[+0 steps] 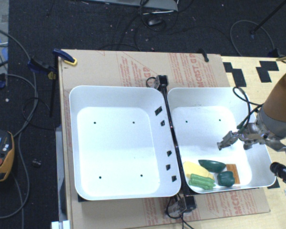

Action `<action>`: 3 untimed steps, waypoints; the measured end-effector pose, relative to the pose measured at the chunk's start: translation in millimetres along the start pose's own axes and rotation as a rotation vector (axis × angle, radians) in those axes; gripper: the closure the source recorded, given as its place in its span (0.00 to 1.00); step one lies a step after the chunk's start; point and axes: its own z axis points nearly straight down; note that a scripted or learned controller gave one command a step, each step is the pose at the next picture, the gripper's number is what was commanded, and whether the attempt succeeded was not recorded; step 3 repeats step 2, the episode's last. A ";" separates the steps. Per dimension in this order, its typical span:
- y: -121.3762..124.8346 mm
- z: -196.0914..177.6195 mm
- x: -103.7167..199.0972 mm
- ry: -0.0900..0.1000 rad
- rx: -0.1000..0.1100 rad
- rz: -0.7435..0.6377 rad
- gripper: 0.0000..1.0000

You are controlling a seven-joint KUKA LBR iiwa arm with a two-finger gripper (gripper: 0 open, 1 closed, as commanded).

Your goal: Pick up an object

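Several small objects lie clustered in the near corner of the right bin (200,113): a dark green oval piece (212,165), a ribbed green cylinder (201,181), a teal lump (225,178), a flat yellow piece (194,168) and an orange-brown block (231,169). My gripper (234,145) hangs over the right bin, just above and to the right of the cluster. Its fingers are spread open, with nothing between them. The arm comes in from the right edge.
The left bin (117,140) sits beside the right one, with a black divider rail (170,137) between them. Both rest on a cardboard-covered bench (133,66). Cables and a yellow-blue clamp (64,57) lie at the bench's far left.
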 end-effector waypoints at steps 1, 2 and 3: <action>71.4 69.0 63.9 0.002 0.004 -0.009 0.00; 128.0 66.7 -21.4 -0.001 0.002 0.001 0.00; 128.0 66.7 -21.4 -0.001 0.002 0.001 0.00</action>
